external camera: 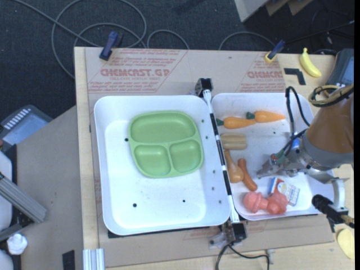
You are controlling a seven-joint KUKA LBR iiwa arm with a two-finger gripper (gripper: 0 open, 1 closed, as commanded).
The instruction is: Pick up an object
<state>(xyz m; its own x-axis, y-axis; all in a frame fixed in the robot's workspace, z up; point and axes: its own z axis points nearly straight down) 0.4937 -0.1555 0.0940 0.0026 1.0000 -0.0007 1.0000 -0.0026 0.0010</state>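
Note:
The right bin (256, 101) holds several toys. Two orange carrots (236, 122) (269, 116) lie near its far wall. Below them lies a beige stick (233, 142). An orange sausage (246, 174) lies beside a tan piece (233, 171) along the left wall. A pink toy (264, 202) rests at the front edge, with a small white, red and blue packet (285, 189) just to its right. My gripper (274, 165) hangs low over the middle of this bin, right of the sausage and just above the packet. I see nothing held in it.
The left bin (109, 151) holds a green divided plate (166, 143). The arm's grey body and orange band (332, 134) cover the right bin's right side. A yellow banana (309, 63) lies on the bench at the back right. Blue clamps (109, 45) pin the board.

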